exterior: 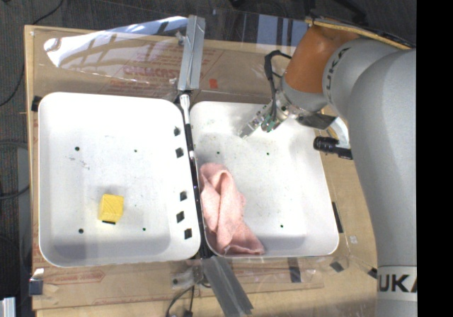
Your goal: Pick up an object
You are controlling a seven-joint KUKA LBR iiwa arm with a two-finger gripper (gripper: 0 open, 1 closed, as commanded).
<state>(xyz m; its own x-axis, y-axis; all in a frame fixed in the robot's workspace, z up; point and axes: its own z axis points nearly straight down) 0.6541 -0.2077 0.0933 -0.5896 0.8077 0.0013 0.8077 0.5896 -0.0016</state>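
Observation:
A crumpled pink cloth (pixel 225 211) lies in the right bin (pixel 311 188), against its left wall and reaching toward the front. In the left bin (pixel 64 139) a small yellow block (pixel 111 208) rests near the front. My gripper (pixel 252 127) hangs over the back of the right bin, pointing left, well behind the cloth. Nothing shows between its fingers; they are too small to read as open or shut.
A metal divider rail (pixel 190 61) runs between the bins at the back. Crinkled clear plastic film (pixel 113 50) covers the bench behind the left bin. My grey arm (pixel 375 139) with its orange band fills the right side, over the right bin's edge.

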